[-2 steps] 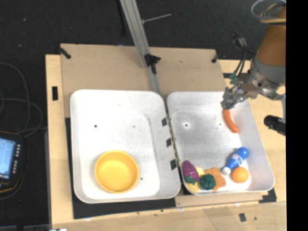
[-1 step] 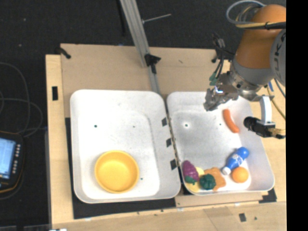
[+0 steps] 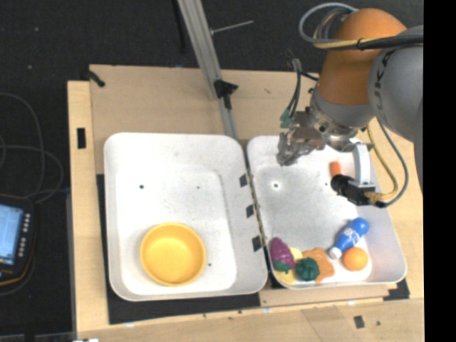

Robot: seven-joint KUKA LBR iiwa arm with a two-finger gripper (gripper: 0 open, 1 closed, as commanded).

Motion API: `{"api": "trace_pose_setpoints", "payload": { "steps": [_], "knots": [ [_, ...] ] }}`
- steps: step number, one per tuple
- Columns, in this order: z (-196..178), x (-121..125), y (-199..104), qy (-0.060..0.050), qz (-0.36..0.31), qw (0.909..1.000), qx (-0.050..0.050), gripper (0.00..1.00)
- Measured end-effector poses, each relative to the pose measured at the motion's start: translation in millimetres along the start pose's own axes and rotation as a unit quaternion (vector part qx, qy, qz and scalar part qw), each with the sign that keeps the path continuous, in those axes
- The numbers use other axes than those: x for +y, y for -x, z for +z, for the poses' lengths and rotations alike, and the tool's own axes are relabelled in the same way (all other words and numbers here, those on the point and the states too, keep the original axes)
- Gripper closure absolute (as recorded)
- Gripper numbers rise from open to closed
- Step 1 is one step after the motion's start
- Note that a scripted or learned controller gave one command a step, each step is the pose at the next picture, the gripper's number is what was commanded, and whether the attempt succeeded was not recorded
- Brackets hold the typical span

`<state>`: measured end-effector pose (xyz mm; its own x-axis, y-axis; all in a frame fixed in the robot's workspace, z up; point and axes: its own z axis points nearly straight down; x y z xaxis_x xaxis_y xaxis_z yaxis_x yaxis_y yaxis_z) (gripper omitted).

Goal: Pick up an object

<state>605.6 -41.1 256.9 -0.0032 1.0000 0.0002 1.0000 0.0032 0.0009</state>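
Arm [image 3: 356, 55] comes in from the upper right of the frame. The gripper [image 3: 288, 152] hangs over the upper left corner of the right bin [image 3: 306, 212], close to the wall shared with the left bin [image 3: 178, 169]. Can't tell if the gripper is spread or closed, as it is too small and dark from this angle. Nothing is seen held in it.

The things to pick are bunched along the bottom edge of the right bin, well apart from the gripper:
- Purple toy [image 3: 280, 254] at the lower left of the bunch, against the bin wall.
- Green toy [image 3: 307, 268] just right of it, touching or nearly so.
- Tan-orange piece [image 3: 324, 261] right behind the green toy.
- Blue and white bottle [image 3: 348, 237] lying tilted, cap end toward the lower left.
- Orange ball [image 3: 355, 260] just below the bottle, in the lower right corner.

A small orange bit [image 3: 335, 168] sits in the upper right part of the same bin. It is too small to tell what it is.

A yellow bowl [image 3: 173, 253] sits upright in the lower part of the left bin.

A metal pole [image 3: 206, 45] slants down from the top centre to the bins' upper edge. A screen device [image 3: 11, 237] is at the left edge of the frame, off the bench [image 3: 164, 98].
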Motion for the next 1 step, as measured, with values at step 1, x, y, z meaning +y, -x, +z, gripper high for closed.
{"api": "trace_pose_setpoints", "payload": {
  "steps": [1],
  "knots": [
    [12.8, 8.2, -48.8, -0.001, -0.001, 1.0, 0.0, 1.0]
  ]
}}
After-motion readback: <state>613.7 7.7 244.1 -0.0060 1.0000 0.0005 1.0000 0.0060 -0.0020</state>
